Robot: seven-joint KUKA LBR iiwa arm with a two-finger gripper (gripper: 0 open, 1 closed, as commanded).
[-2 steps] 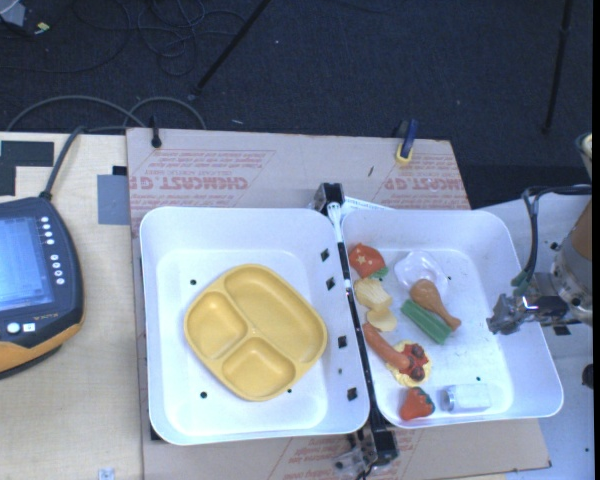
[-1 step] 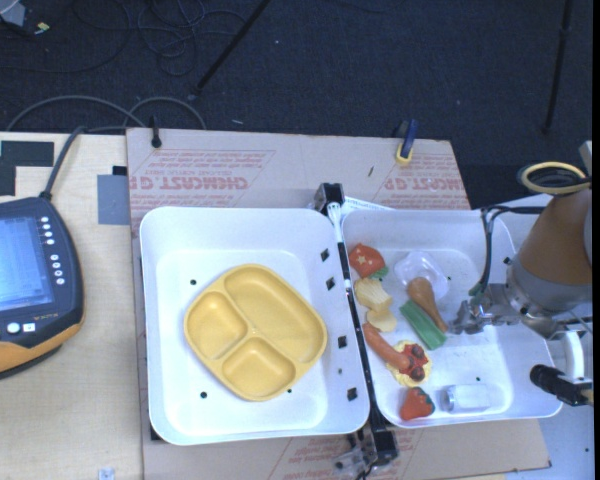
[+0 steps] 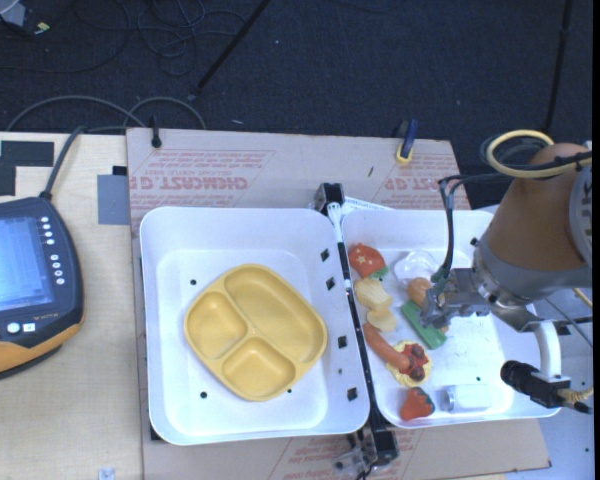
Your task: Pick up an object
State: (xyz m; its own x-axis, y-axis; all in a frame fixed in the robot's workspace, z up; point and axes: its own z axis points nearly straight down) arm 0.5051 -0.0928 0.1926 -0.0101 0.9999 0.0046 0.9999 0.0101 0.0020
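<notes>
Arm: the grey arm with its orange band reaches in over the right bin (image 3: 485, 230), wrist low above the toy food.
Gripper: the gripper (image 3: 438, 310) sits down among the pieces near the bin's middle; I cannot tell from here how it stands or whether it has anything.
Nearest piece: a green block (image 3: 421, 326) lies right under the gripper, touching or almost touching it.
Other pieces: a tomato (image 3: 366, 259) near the bin's left wall toward the far edge, a pale yellow chunk (image 3: 374, 293) just below it, a hot dog (image 3: 384, 346) slanting toward the near edge, a strawberry (image 3: 416, 404) and a white block (image 3: 467, 398) by the near edge.
Left bin: a yellow divided tray (image 3: 255, 330) lies in the left bin (image 3: 165, 268).
Handling: the green block looks light, stiff and smooth plastic, likely slippery; I would pinch it across its narrow sides, mid-length.
Risk: crowded neighbours may get nudged.
</notes>
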